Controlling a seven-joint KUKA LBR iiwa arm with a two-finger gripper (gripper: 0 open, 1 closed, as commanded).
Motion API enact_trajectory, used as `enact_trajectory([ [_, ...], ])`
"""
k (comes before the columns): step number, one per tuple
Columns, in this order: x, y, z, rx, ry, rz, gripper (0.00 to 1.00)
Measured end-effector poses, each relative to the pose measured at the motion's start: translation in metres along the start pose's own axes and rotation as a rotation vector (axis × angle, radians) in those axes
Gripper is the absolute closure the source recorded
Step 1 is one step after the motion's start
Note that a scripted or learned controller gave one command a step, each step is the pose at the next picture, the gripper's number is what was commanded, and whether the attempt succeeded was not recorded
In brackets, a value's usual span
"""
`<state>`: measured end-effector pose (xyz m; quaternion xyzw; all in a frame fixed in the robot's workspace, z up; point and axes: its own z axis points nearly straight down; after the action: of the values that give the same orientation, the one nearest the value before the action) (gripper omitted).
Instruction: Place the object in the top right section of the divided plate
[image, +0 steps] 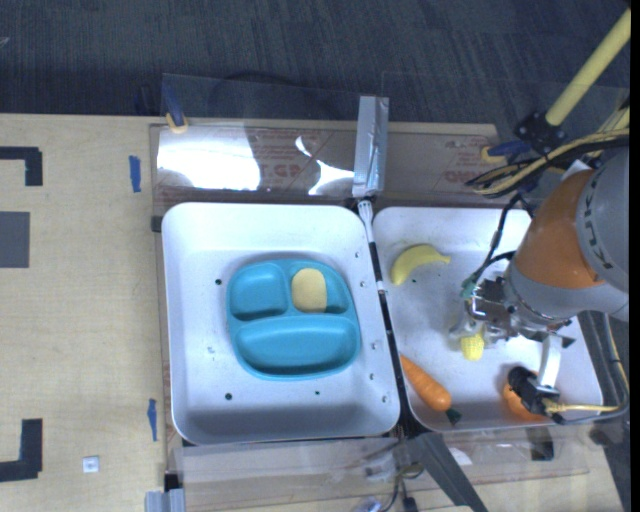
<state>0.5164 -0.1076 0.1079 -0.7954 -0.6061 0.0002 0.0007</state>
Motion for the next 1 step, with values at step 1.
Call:
enact_trajectory([
  [1, 0.009, 0.0046, 0.0219, -0.002, 0.0, 0.196, 1.0],
])
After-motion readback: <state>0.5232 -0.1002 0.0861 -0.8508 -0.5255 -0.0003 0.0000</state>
